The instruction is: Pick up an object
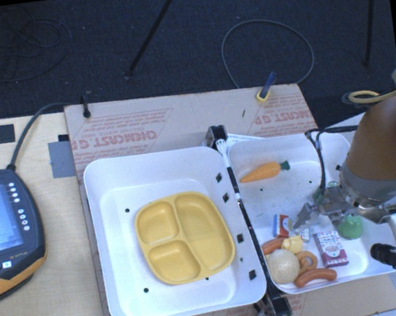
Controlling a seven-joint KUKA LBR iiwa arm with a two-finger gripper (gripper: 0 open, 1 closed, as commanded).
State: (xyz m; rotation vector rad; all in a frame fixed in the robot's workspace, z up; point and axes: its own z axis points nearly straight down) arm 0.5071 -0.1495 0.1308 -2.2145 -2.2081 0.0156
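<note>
The right bin holds the toy foods. An orange carrot lies near its far wall. Toward the near wall are a white egg, a red sausage, a red carton, a small red, white and blue packet and a green round piece. My gripper hangs low over the middle right of this bin, just right of the packet and above the carton. The wrist and the orange band hide part of the bin's right side. Nothing visibly sits in the gripper.
The left bin carries a yellow three-part plate. A divider ridge runs between the bins. A tablet-like pendant lies on the bench at far left. Cables trail behind the cardboard base.
</note>
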